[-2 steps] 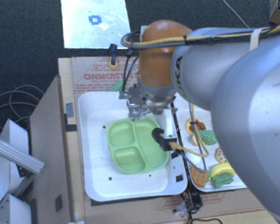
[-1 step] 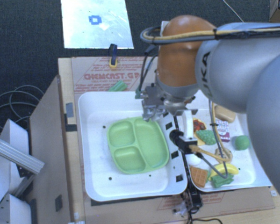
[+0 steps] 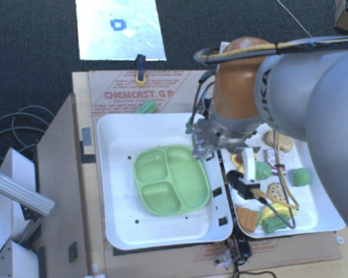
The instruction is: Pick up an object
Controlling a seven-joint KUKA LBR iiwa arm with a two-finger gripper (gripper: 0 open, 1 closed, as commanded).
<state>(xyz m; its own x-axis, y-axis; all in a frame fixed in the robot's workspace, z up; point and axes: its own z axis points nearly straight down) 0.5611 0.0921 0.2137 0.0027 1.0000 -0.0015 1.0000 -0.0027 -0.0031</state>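
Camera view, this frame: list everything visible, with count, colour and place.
Bins: two, white, side by side on the bench.
Divided tray: one, light green, in the left bin.
Toy food pieces: several, mixed colours, in the right bin.
Ball: one, green, right bin.
Cardboard sheet: one, brown with red print, under the bins.
Cables: dark, on the floor at left.
Arm: one, grey with orange band, over the bins' divide.

Brown bench (image 3: 65, 170), cardboard sheet (image 3: 154, 91) on it, two white bins (image 3: 115, 185) side by side
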